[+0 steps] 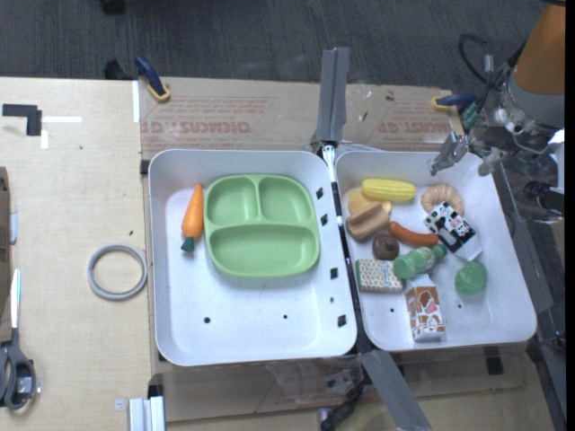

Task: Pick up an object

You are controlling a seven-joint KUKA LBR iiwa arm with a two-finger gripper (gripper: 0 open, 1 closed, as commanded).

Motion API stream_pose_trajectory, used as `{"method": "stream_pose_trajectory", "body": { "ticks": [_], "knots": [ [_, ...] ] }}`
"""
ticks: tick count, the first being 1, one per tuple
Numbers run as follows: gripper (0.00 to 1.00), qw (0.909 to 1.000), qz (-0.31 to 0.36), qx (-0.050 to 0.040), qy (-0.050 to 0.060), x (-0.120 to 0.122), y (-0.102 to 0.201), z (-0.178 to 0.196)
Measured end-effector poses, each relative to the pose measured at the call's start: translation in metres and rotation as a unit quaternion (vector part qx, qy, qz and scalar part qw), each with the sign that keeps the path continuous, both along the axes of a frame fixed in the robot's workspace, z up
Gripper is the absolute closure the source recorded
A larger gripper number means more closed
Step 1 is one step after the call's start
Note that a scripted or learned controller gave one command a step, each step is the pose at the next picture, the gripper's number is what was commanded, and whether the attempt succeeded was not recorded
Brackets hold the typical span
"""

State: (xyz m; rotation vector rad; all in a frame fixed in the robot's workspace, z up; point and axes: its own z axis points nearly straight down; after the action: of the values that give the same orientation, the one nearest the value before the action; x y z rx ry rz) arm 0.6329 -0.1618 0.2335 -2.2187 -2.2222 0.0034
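Note:
My gripper (468,158) hangs over the back right corner of the right bin (512,317), open, with nothing between its fingers. Below and to its left lie several toy foods: a yellow corn cob (388,189), a tan croissant (442,196), a black-and-white patterned block (450,226), a hot dog bun (367,218), a red sausage (413,234), a brown donut (386,247), a green vegetable (418,262), a green ball (470,279), a cracker box (379,276) and a small carton (425,312).
The left bin (243,326) holds a green divided plate (262,224) and a carrot (191,214). On the bench to the left sit a tape ring (118,270) and scissors (16,371). A grey divider post (332,97) stands behind the bins.

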Motion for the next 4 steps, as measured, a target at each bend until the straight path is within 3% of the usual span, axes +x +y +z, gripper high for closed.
{"method": "stream_pose_trajectory", "body": {
  "ticks": [1, 2, 3, 4],
  "knots": [
    [0.00, 0.9999, -0.015, -0.0003, -0.002, -0.018, 0.045, -0.123],
    [0.00, 0.9999, 0.012, -0.0015, -0.010, -0.063, 0.054, -0.134],
    [0.00, 0.9999, 0.012, -0.0014, -0.010, -0.063, 0.054, -0.135],
    [0.00, 0.9760, 0.218, 0.0002, -0.001, -0.092, 0.097, -0.042]
  ]
}}
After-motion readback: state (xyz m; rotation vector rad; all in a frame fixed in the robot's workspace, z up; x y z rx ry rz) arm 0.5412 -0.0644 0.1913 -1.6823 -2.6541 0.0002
